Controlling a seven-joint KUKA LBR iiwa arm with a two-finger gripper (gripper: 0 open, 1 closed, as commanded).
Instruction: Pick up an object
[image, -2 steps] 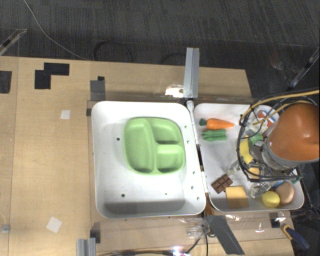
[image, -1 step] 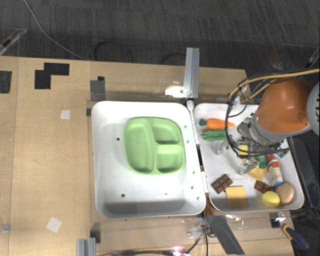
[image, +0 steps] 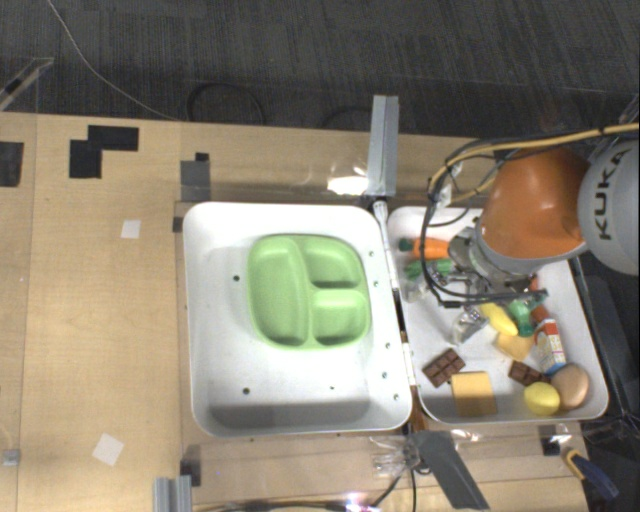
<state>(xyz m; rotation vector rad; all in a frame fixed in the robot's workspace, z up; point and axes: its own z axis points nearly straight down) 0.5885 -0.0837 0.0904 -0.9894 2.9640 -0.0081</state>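
my arm (image: 535, 205) reaches in from the right and hangs over the upper half of the right bin (image: 590, 345), its orange band covering much of that area. my claw (image: 470, 290) sits low beneath the wrist, among the cables, just above the bin floor near the bin's middle. i cannot tell whether my claw is open or closed, and nothing can be confirmed between its parts.

objects for picking lie in the right bin: an orange carrot (image: 430, 246) near the top left, a yellow banana (image: 500, 320) just right of my claw, a brown chocolate bar (image: 442, 367) lower left, a tan block (image: 473, 390) touching it below, a lemon (image: 541, 398) and a brown egg (image: 570, 385) side by side in the lower right corner, and a small bottle (image: 550, 345) near the right wall.

the left bin (image: 215, 390) holds a green divided tray (image: 305, 290), lying flat near its centre. both bins rest on the wooden table (image: 90, 330).
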